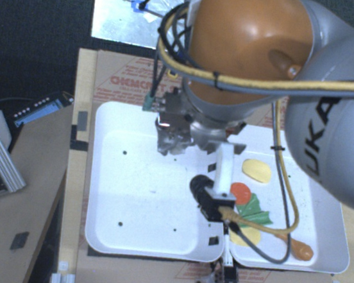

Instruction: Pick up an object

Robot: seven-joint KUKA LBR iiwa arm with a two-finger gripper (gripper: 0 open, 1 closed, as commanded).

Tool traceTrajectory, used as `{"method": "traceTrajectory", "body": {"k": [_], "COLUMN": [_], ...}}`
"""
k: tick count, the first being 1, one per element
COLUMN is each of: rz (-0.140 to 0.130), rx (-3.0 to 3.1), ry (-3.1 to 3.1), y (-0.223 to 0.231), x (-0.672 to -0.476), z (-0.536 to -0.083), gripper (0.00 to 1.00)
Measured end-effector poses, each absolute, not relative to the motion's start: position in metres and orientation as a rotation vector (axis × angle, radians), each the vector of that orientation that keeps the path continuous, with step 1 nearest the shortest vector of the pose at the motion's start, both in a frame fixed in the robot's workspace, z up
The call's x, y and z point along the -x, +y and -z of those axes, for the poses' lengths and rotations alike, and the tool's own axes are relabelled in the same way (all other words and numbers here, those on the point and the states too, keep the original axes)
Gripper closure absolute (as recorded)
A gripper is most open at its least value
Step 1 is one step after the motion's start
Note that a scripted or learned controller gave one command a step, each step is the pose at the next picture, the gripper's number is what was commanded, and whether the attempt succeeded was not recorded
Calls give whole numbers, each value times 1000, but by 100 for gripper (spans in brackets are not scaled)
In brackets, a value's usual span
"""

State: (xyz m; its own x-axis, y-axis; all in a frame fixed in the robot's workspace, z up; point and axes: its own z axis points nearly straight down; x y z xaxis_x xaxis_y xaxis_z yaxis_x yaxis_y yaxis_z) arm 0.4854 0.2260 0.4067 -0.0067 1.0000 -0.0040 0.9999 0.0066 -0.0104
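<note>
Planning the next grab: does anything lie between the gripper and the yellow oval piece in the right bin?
No loose thing visibly does. The gripper hangs over the left bin, the yellow oval piece lies in the right bin; a red piece sits beside the oval, nearer the camera.

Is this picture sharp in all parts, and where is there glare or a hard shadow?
In the camera view, the orange band, nearest the lens, looks soft and carries a pale sheen. The gripper is slightly blurred. The left bin is evenly lit, with no hard shadow. The yellow piece in the right bin keeps a fairly clear outline.
</note>
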Motion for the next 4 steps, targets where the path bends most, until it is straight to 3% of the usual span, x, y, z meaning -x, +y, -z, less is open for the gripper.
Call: {"method": "traceTrajectory", "body": {"k": [1,2,3,4], "rz": [22,4,1,5], "rx": [2218,2216,2223,2214], "ry": [-2231,-2228,-2220,-2228], "y": [235,230,180,215], "x": [-500,-486,-487,-486], "z": [-526,-536,-535,-535], "gripper": [100,100,100,100]}}
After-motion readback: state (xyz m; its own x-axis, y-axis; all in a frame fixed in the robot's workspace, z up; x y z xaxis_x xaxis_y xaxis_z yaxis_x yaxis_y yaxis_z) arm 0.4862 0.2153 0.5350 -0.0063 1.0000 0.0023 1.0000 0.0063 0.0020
